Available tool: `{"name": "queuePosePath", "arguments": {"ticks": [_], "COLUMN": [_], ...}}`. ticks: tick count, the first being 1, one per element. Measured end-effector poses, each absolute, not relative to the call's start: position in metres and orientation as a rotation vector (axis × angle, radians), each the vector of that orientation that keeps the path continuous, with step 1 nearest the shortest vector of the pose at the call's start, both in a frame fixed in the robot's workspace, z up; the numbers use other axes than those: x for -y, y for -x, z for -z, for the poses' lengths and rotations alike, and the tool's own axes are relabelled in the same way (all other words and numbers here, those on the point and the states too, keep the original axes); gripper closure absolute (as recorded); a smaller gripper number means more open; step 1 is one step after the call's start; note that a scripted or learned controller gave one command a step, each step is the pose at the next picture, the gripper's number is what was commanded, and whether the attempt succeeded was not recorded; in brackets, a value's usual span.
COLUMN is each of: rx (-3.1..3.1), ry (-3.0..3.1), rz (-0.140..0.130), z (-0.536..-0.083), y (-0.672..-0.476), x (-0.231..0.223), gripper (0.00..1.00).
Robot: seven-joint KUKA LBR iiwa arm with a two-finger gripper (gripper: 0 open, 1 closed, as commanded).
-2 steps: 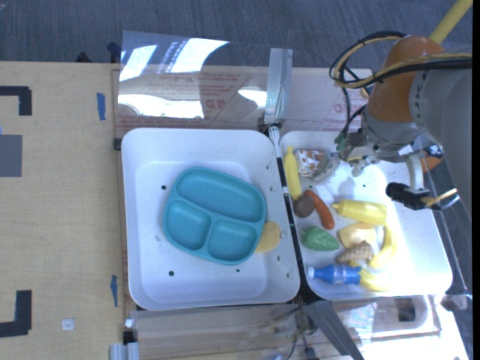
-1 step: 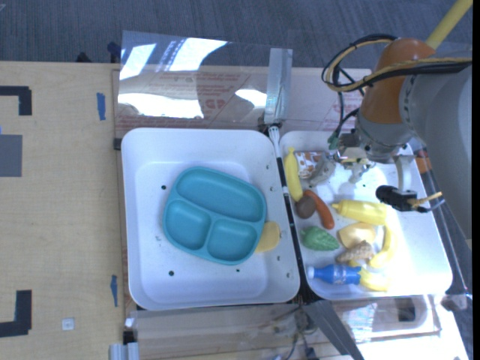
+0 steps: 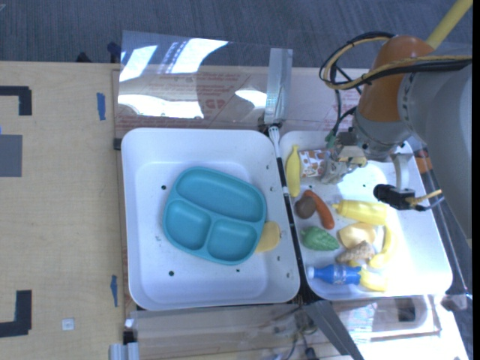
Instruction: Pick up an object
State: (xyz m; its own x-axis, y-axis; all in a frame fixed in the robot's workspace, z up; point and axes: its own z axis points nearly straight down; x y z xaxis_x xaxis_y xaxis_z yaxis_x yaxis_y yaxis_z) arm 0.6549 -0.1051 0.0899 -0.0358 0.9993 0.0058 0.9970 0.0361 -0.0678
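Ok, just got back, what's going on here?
The arm's gripper is down at the far end of the right bin, over the pile of toy food, by a banana. Nothing shows between its fingers. The left bin holds a blue tray with a yellow piece beside it.

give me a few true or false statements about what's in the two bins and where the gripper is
1. The blue divided tray lies in the left bin. True.
2. The gripper hangs over the left bin. False: it is over the right bin, at its far end.
3. An orange carrot lies in the right bin. True.
4. The blue bottle sits on the tray. False: it lies in the right bin, near its front edge.
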Motion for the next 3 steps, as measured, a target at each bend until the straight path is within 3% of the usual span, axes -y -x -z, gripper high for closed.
{"name": "queuePosePath", "arguments": {"ticks": [1, 2, 3], "rx": [2.192, 2.178, 2.170], "ry": [2.153, 2.276, 2.274], "rz": [-0.043, 0.013, 0.001], "z": [-0.084, -0.191, -0.185], "y": [-0.657, -0.670, -0.667], "x": [0.117, 0.075, 0.077], "gripper": [1.00, 1.00, 0.00]}}
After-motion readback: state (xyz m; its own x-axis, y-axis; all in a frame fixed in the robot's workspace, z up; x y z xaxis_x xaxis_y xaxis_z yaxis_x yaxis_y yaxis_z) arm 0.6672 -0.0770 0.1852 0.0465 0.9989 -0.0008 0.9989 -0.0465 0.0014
